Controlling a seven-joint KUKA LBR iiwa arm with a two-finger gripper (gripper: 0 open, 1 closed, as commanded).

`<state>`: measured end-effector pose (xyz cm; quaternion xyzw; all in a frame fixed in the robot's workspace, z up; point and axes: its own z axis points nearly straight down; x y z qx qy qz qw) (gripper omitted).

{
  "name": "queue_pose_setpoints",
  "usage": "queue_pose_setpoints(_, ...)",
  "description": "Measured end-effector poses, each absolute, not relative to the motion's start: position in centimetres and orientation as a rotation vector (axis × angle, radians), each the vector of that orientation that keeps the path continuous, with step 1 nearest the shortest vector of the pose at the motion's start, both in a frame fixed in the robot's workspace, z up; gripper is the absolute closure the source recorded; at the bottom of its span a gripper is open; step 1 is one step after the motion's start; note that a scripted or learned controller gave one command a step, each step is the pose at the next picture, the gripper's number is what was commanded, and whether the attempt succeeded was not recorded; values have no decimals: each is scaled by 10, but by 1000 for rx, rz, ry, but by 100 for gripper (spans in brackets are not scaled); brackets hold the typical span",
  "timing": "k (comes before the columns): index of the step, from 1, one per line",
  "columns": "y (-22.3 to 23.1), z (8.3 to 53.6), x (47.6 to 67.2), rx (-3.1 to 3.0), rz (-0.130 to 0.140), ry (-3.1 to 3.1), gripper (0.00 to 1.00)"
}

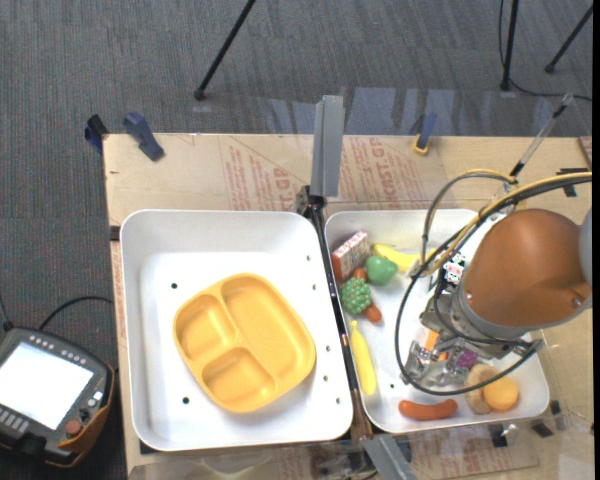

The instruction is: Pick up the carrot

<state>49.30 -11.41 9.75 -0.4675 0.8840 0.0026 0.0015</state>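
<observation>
Gripper point(435, 366) low in right bin point(380, 420), over what looks like the carrot point(431, 340); open or closed: cannot tell, hidden under wrist.

Carrot read as the small orange sliver at the gripper's upper edge, mostly covered, so identity is a guess. Risks: closing off-centre and pinching air, or nudging the carrot away. Could also snag the sausage point(428, 408) just below or the orange ball point(501, 395) to its right, both near. Looping cables point(427, 230) hang over the bin's back half and may brush toys on a lift. Tight room: front rim close below, yellow piece point(363, 360) at the left wall. Clear floor only in mid-bin, left of the gripper. Straight-up lift looks safest.
</observation>
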Motion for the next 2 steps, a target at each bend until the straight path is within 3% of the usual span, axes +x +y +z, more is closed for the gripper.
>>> queue_pose_setpoints(1, -161, 227, 478, -1422, -9, 2792, 100)
queue_pose_setpoints(2, -160, 223, 476, -1424, 4, 2797, 0)
